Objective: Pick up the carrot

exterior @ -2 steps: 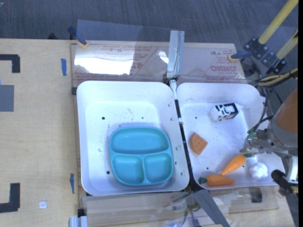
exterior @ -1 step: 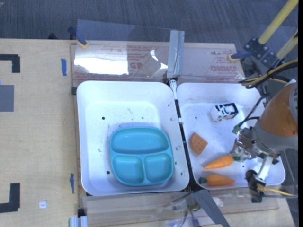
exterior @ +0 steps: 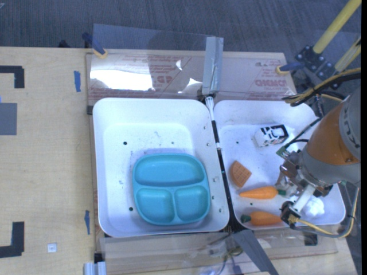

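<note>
Two orange carrots lie in the right bin [exterior: 229,125]. The upper carrot [exterior: 258,193] lies crosswise with its green end pointing right. The lower carrot [exterior: 265,218] rests along the bin's front wall. My gripper [exterior: 285,193] hangs low over the right end of the upper carrot. It is open, with one finger above that end and the other below it. Nothing is lifted. The grey arm with its orange band [exterior: 330,142] hides the bin's right side.
Left of the carrots in the right bin lies an orange waffle-like piece [exterior: 240,173], and a white-and-black item [exterior: 270,135] sits near the back. A white lump [exterior: 315,207] sits by the gripper. The left bin [exterior: 109,125] holds a blue divided plate [exterior: 170,188].
</note>
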`<move>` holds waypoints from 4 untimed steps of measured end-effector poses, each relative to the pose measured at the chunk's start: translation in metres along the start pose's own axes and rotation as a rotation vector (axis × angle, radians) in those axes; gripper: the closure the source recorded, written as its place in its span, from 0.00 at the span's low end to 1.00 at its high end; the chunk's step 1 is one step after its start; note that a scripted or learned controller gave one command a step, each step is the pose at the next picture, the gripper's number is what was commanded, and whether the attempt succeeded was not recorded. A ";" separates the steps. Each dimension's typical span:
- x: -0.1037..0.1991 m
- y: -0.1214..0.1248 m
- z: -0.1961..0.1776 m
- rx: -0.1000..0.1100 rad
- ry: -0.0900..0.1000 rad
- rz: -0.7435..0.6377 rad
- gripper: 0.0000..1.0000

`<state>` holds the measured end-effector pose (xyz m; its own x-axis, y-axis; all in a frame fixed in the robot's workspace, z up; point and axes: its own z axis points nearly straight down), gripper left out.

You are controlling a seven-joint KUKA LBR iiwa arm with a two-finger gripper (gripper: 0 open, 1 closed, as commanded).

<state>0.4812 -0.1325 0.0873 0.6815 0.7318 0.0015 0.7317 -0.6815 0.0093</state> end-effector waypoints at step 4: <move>0.080 -0.023 -0.097 0.014 -0.009 0.617 0.00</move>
<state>0.5179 -0.0573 0.1837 0.9793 0.2022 -0.0058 0.2022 -0.9793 -0.0038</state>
